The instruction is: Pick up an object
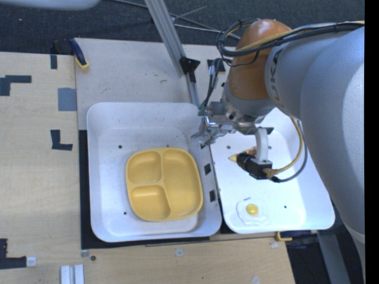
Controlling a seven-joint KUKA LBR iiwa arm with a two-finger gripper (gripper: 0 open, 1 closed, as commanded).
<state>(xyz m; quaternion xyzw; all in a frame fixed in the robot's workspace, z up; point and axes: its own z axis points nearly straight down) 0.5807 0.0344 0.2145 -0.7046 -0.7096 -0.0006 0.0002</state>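
Closest up is that fat grey arm point(331, 99) sweeping in from the right, smooth and matte, with the glossy orange band point(254, 58) bulging above the wrist. It bends down so the wrist points at the bench, tilted a bit leftward. The gripper point(207, 134) is a little cluster of shiny metal hanging right over the seam where the 2 bins meet, near their far end. Honestly can't tell if it's open or closed from this angle, and I see nothing held in it.

Moving outward: the left bin point(106, 158) is shallow white plastic with rounded corners, and a yellow plate point(164, 183) lies flat in it, a soft rounded square moulded into 3 compartments, towards the near wall. The right bin point(308, 200) holds a small toy fried egg point(251, 210), white with a yellow yolk, near its front edge. Both are well apart from the gripper.
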